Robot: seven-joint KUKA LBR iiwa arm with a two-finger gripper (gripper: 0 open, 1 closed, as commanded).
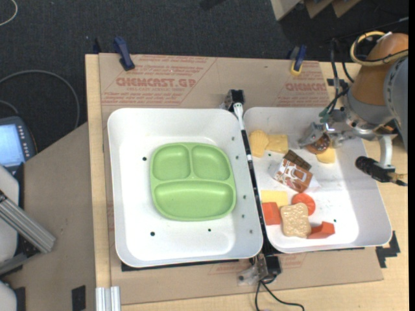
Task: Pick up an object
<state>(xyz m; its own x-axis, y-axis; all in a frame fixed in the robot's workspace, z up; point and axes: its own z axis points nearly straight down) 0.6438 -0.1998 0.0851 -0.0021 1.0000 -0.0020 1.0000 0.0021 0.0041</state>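
Dark grey carpet floor (162,18) all round; thin pale cable (45,76) looping across it at left; brown board bench top (194,76) printed with red lettering, held by blue clamps (123,52) along its far edge; small lit screen (11,142) at far left; aluminium rail (26,229) lower left.

A brown paper-covered bench (194,76) holds two shallow white bins side by side: left bin (126,180), right bin (363,206).
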